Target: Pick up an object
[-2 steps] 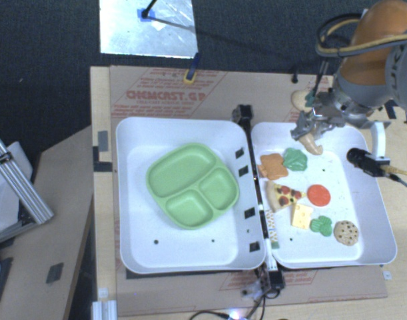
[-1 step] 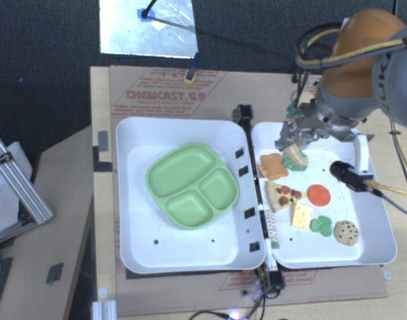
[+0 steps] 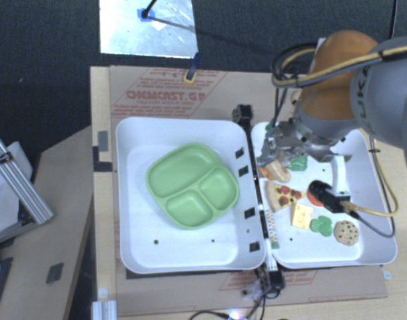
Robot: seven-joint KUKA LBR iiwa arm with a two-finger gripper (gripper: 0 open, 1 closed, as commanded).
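Note:
My gripper (image 3: 270, 151) hangs low over the far left corner of the right bin (image 3: 370, 179). Just below it lies a tan bread-like piece (image 3: 278, 172), with a small green toy (image 3: 298, 163) to its right. Further toward the front lie a pizza slice (image 3: 283, 195), a yellow cheese wedge (image 3: 301, 215), a green broccoli piece (image 3: 321, 226) and a cookie (image 3: 346, 232). Whether the gripper touches the bread piece cannot be made out.
The left bin (image 3: 133, 179) holds a green divided plate (image 3: 192, 185). A black-clipped divider (image 3: 253, 179) runs between the two bins. The arm's grey body and orange band (image 3: 340, 59) loom over the right bin's far side.

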